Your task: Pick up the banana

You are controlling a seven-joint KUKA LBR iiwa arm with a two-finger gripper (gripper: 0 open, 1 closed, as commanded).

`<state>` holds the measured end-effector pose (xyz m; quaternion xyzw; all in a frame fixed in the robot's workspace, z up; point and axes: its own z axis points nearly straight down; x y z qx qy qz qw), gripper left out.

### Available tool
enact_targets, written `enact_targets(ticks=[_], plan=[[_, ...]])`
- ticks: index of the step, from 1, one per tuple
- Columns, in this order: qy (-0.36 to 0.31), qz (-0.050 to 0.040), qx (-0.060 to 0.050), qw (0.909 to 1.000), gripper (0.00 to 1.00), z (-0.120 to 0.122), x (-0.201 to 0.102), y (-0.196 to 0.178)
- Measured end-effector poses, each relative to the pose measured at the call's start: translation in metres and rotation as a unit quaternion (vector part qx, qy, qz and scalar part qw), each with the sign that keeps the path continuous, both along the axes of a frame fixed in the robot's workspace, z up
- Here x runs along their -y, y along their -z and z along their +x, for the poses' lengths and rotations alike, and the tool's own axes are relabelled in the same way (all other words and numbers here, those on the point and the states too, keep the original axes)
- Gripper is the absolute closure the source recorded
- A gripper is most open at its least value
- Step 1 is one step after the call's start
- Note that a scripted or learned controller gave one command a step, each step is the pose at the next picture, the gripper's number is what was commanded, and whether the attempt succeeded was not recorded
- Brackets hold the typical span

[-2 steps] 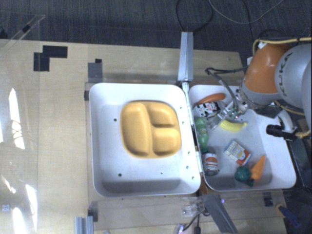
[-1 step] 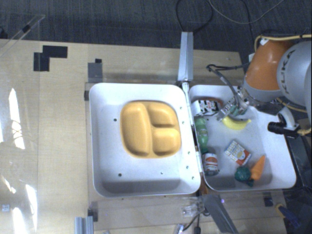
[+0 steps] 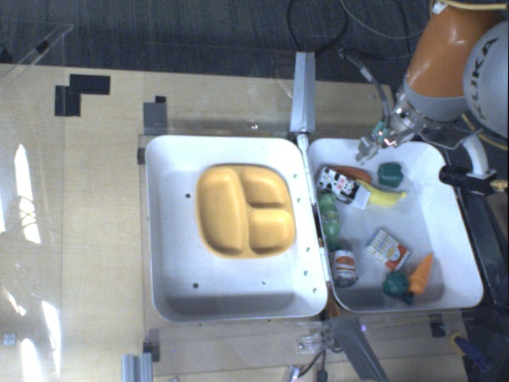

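We see the gripper (image 3: 380,136) at the upper edge of the right bin (image 3: 453,213), hanging from the grey arm (image 3: 449,50) with its orange band, which enters from the right. Its 2 metal parts are small and blurred at this slant, so we cannot tell whether the tool is apart or together; nothing shows between them, and it appears clear of the items below it. The banana (image 3: 386,199) lies in the upper half of the right bin, below the gripper and apart from it. We see only a short yellow length of it, lying roughly level, its left end hidden under a small white item (image 3: 359,198). A dark green block (image 3: 390,174) sits just above the banana, close enough that we cannot say whether they touch. To the left lies a dark patterned packet (image 3: 337,183), with an orange-red piece (image 3: 355,174) along its upper right side. Lower in the bin we note a green bottle (image 3: 328,217) against the left wall, a can (image 3: 343,266), a small carton (image 3: 386,249) and a carrot (image 3: 421,270). The left bin (image 3: 167,237) holds 1 yellow divided tray (image 3: 245,210).
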<state>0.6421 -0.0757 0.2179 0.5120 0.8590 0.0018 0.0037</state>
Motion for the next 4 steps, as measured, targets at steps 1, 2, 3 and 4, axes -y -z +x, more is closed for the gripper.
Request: enact_targets(ticks=[1,2,3,4], plan=[[0.0,-0.0001,0.0,1.0,0.0,0.0,0.0,0.0],[-0.012,0.0,0.0,0.9999,0.0,-0.031,0.037,0.122],[-0.014,-0.0001,0.002,0.9999,1.0,-0.029,0.036,0.109],[0.064,0.0004,-0.001,0.998,1.0,-0.044,0.003,-0.009]])
